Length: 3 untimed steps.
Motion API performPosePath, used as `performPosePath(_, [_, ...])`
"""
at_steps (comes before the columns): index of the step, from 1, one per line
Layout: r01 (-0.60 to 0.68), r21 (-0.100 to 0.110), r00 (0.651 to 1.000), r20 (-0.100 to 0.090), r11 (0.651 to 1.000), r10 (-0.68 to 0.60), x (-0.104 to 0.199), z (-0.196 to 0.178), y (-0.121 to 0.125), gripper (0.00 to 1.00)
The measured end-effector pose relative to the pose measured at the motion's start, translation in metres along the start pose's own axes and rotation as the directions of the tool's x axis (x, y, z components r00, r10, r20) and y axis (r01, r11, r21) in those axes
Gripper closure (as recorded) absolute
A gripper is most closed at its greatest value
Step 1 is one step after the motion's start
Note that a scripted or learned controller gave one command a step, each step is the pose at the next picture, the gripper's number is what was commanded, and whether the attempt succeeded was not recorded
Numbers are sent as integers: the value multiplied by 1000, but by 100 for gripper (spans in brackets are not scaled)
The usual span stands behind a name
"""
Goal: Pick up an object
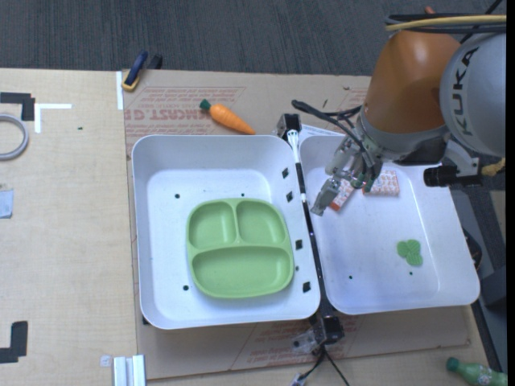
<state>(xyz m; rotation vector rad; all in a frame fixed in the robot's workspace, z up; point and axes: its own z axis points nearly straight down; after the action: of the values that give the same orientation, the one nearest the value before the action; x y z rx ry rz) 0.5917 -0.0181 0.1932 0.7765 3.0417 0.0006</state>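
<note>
**Arm over the right bin, small packet at its fingers**

The left bin (153, 240) holds a green divided plate (239, 248). Behind it, on the cardboard, lies a toy carrot (228, 117). In the right bin (451, 288) the gripper (346, 185) hangs over the back-left part, with a red-and-white packet (381, 184) just beside its fingers; whether the fingers clasp it, or how wide they stand, cannot be told. A small green object (410, 252) lies well apart, nearer the front.

Robotics lab: KUKA arm (438, 79), taped cardboard bench (64, 240), two white bins (149, 240).
</note>
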Motion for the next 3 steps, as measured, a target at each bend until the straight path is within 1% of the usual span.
performPosePath(1, [0, 1, 1000, -1, 1000, 0, 0, 1, 0, 0])
performPosePath(2, [440, -1, 898, 2, 898, -440, -19, 1, 6, 0])
performPosePath(3, [321, 0, 947, 0, 947, -321, -49, 40, -59, 0])
